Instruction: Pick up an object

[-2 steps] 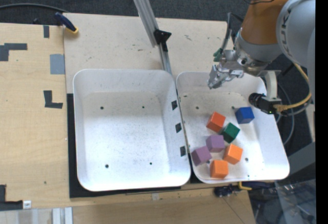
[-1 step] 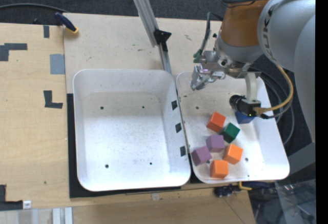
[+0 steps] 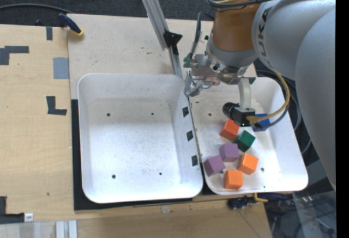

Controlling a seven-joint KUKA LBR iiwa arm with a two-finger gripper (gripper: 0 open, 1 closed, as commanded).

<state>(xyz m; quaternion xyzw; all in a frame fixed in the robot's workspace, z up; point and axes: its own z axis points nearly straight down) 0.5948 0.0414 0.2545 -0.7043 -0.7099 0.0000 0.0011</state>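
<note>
Blocks: you have six small cubes clustered in the right bin (image 3: 283,171), toward its near half, well apart from the left bin (image 3: 131,139).
Top of cluster: an orange cube (image 3: 229,129) touches or nearly touches a green cube (image 3: 246,140).
Middle: two purple cubes (image 3: 229,151) (image 3: 214,165) sit just beside each other.
Near edge: two more orange cubes (image 3: 248,163) (image 3: 234,178) lie nearest the front wall.
Gripper: the gripper (image 3: 194,85) hangs over the ridge between the bins, at their far end, away from every cube; you cannot tell from this view whether it is spread or closed, and nothing shows in it.
Step in hand: in my judgement, you are on the approach, with no pick begun.
Best target: choose an outer cube, such as the front orange one, since it looks to have free sides.
How to descend: centre above the chosen cube, line up with its flat faces, and come straight down.
Risk: the packed middle may let neighbours jam or get nudged; the black cable connector (image 3: 242,114) near the top cube could snag.
</note>
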